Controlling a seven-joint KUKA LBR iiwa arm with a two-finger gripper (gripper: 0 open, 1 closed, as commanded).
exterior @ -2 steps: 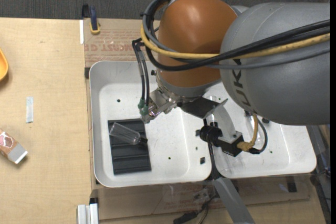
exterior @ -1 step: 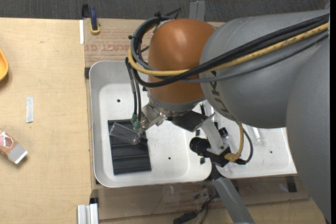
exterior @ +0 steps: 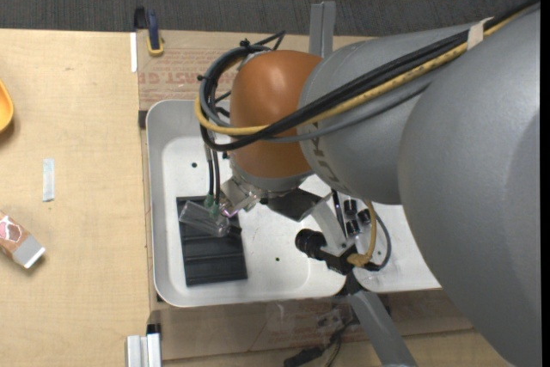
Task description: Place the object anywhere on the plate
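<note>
A black ribbed block (exterior: 215, 260) lies flat in the front left corner of the white bin (exterior: 163, 176). My gripper (exterior: 209, 217) hangs low over the block's far end, touching or nearly touching its top edge. The grey arm with its orange band (exterior: 275, 112) covers most of the bin's middle and right side, hiding what lies beneath it.
Left of the bin the wooden bench (exterior: 77, 99) holds a small white strip (exterior: 48, 180), a red and white packet (exterior: 19, 241) and an orange item (exterior: 4, 109) at the edge. A blue clamp (exterior: 151, 30) stands behind the bin. Black and yellow cables (exterior: 210, 112) loop around the wrist.
</note>
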